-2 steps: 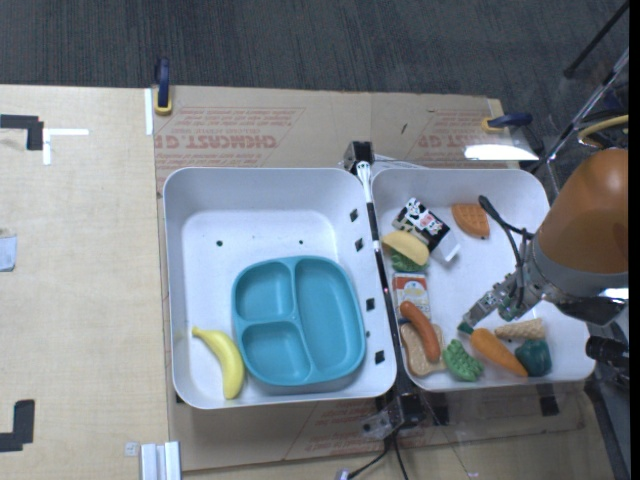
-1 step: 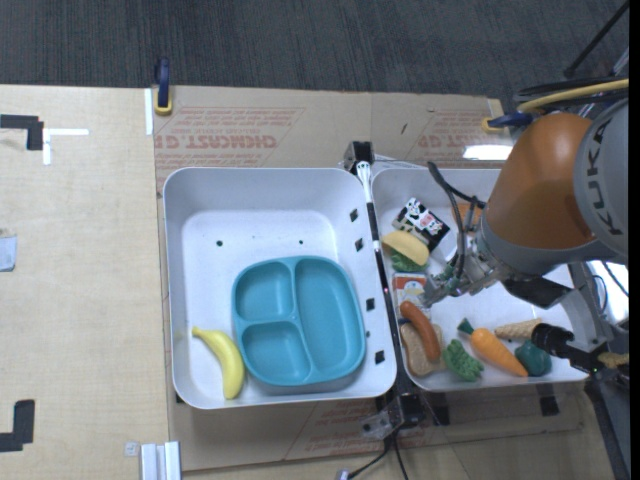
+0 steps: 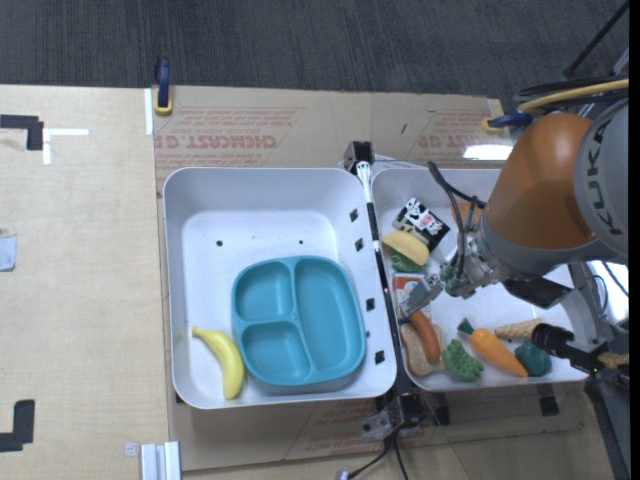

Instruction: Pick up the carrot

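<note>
The arm (image 3: 545,183) reaches over the right bin (image 3: 450,383). The left bin (image 3: 185,268) holds a blue plate (image 3: 297,320) and a banana (image 3: 227,361). The carrot (image 3: 497,352) is orange, long and pointed, with a green top, lying near the front of the right bin. The gripper (image 3: 432,290) hangs left of the carrot, apart from it; I cannot tell its state.

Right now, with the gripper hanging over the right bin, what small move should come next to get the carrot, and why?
Probably a short shift toward the view's lower right, then down. The gripper sits above the hot dog, while the carrot lies apart from it, near the right bin's front edge, between the broccoli and a dark teal item.
</note>
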